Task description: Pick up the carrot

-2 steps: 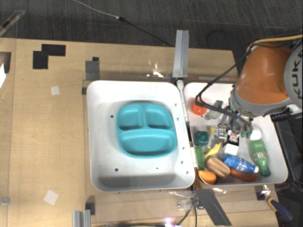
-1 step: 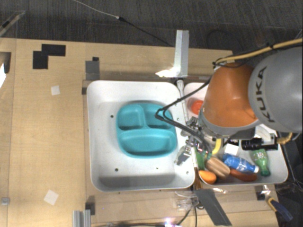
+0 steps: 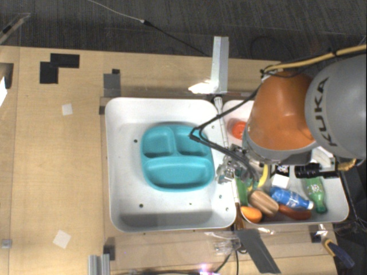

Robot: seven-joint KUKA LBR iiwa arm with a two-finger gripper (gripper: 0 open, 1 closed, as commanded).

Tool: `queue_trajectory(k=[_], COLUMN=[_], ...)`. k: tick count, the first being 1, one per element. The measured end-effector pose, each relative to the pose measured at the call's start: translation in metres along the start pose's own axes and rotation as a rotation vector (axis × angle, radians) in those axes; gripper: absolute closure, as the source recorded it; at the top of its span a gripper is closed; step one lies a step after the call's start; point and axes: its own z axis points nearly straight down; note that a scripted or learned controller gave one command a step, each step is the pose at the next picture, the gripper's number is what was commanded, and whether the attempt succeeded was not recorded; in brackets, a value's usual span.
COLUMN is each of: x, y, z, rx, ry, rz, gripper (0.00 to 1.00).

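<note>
Logging carrot position first: where is it? (A)

Right bin (image 3: 342,211), near-left corner. The carrot (image 3: 250,213) lies against the bin's left wall, touching a tan bun (image 3: 264,201) just beyond it. (B)

Gripper? (A)

The gripper (image 3: 229,168) sits over the divide between the two bins, above and slightly left of the carrot, apart from it. Whether it is apart or together I cannot tell; the wrist and a black cable (image 3: 202,132) clutter that spot. Nothing orange shows in it. (B)

Arm? (A)

The arm (image 3: 338,110) comes in from the right; its orange band (image 3: 281,116) covers much of the right bin's far half. (B)

Neighbours of the carrot? (A)

A green cucumber (image 3: 242,189) just beyond it along the left wall, a blue bottle (image 3: 291,199) to its right past the bun, a green bottle (image 3: 315,193) further right, and a dark red piece (image 3: 295,213) along the near wall. A red item (image 3: 238,129) lies at the far end beside the band. (B)

Left bin? (A)

The left bin (image 3: 123,153) holds a teal tray (image 3: 175,156), flat, roughly centred. (B)
</note>
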Motion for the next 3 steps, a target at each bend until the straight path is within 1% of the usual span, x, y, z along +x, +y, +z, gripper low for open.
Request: queue_trajectory(k=[1,2,3], x=[-0.013,-0.012,-0.009], y=[-0.034,-0.033,-0.032], z=[-0.093,-0.091,-0.009], rx=[0.001,0.003,0.003], ry=[-0.004,0.001,0.007], rz=[0.097,0.095,-0.281], gripper=[1.0,0.0,0.0])
